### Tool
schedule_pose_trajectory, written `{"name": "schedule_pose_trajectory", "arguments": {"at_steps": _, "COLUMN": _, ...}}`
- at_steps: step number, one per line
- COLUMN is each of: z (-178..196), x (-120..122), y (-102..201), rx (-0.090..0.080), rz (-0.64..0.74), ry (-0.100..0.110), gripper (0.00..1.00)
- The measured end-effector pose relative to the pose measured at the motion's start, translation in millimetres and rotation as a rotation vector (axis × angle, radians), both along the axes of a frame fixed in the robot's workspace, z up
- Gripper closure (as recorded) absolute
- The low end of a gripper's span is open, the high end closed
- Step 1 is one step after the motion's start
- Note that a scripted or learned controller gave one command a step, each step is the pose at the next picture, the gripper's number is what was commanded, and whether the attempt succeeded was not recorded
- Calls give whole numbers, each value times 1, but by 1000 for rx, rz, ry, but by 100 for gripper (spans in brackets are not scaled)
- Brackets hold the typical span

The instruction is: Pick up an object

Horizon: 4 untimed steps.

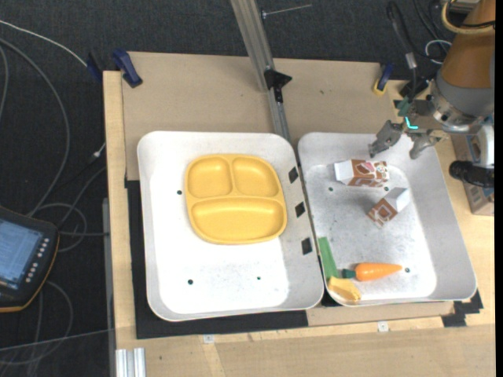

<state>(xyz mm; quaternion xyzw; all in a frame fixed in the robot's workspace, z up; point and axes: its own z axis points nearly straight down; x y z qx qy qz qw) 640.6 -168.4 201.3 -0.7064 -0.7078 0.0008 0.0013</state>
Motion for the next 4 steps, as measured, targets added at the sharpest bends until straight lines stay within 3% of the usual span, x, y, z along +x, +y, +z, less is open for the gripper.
{"name": "schedule_pose_trajectory", "arguments": {"at_steps": 1, "z": -62, "x": 1, "y": 5, "rx": 1, "rz": 1, "ry": 5, "gripper": 0}}
{"name": "schedule_pose_trajectory", "arguments": {"at_steps": 2, "z": -100, "x": 6, "y": 6, "rx": 2, "rz": 0, "ry": -11, "gripper": 0}}
{"name": "schedule_pose_trajectory", "arguments": {"at_steps": 3, "z": -83, "x": 10, "y": 6, "rx": -2, "rz": 1, "ry": -25, "gripper": 100}}
{"name": "schedule_pose_trajectory", "arguments": {"at_steps": 4, "z": -37, "x": 15, "y": 2, "rx": -3, "rz": 0, "ry": -10, "gripper": 100}}
